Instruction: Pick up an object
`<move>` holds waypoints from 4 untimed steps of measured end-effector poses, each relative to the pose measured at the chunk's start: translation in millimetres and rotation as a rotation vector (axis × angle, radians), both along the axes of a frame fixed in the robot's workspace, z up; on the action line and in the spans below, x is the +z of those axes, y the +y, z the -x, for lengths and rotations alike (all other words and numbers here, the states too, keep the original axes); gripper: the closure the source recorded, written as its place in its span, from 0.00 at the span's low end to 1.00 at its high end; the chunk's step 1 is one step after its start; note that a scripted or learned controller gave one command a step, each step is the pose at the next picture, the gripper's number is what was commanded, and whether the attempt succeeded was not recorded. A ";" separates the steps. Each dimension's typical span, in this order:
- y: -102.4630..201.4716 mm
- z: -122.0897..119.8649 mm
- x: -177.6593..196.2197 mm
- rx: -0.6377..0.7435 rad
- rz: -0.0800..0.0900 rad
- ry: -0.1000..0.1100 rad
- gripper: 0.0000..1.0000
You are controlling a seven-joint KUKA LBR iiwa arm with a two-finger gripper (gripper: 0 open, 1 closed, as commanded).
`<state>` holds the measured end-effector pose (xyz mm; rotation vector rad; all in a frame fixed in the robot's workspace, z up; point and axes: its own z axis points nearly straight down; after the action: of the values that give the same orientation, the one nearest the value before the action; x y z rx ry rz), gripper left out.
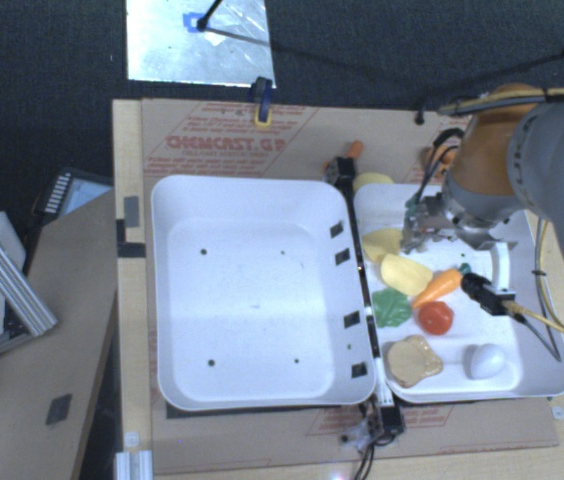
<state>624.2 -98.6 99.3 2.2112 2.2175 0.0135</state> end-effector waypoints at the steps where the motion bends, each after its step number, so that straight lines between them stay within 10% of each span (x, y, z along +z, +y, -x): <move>1: 0.0 0.3 -0.6 0.000 0.000 0.001 0.00; 2: 10.6 41.7 -16.2 -0.003 -0.002 0.018 0.00; 3: 9.1 37.6 -2.7 -0.002 0.001 0.006 1.00; 4: 11.3 -5.9 133.1 0.003 0.002 -0.006 1.00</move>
<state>630.1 -87.3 232.4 2.2038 2.2168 0.0182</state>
